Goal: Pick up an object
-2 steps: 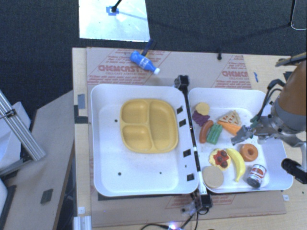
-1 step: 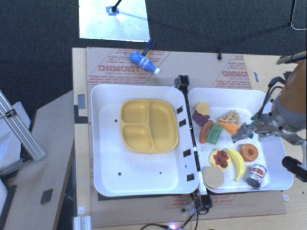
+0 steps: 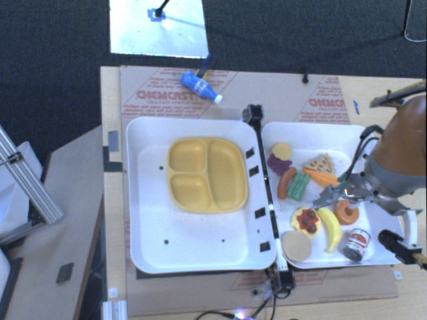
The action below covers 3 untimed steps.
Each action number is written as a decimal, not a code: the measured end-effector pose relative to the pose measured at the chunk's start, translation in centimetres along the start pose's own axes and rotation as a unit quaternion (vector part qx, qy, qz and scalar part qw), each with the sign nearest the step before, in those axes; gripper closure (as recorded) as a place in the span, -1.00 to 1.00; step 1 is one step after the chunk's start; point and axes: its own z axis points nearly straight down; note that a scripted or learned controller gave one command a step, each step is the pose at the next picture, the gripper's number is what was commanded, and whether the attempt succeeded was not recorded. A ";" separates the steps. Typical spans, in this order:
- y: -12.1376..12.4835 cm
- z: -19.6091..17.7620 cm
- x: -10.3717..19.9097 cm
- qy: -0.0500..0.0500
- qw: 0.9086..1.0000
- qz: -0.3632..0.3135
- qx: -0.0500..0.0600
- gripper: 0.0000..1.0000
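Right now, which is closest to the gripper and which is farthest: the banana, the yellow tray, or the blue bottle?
From the gripper:
1. Banana, just below it in the right bin.
2. Yellow tray, across in the left bin.
3. Blue bottle, outside the bins, on the bench's far side.

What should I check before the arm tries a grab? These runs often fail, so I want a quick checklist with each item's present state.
1. Gripper over the right bin: ok, it hangs among the toys.
2. Fingers open or shut: cannot tell, they are too small and blurred.
3. Anything held already: cannot tell.
4. Target free of neighbours: not ok, the banana, donut and pizza crowd together below the gripper.
5. Easier pick nearby: ok, the can lies a little apart from the rest, near the bin's front wall.
6. Left bin: ok, the yellow tray sits flat in it.
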 end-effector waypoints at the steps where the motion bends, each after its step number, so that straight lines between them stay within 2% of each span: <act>1: -0.4 4.2 -0.6 -0.002 1.000 0.000 -0.004 -1.00; 2: 0.3 5.6 -1.1 -0.006 1.000 0.002 -0.012 -1.00; 3: 0.6 4.3 -1.1 -0.007 1.000 0.001 -0.018 1.00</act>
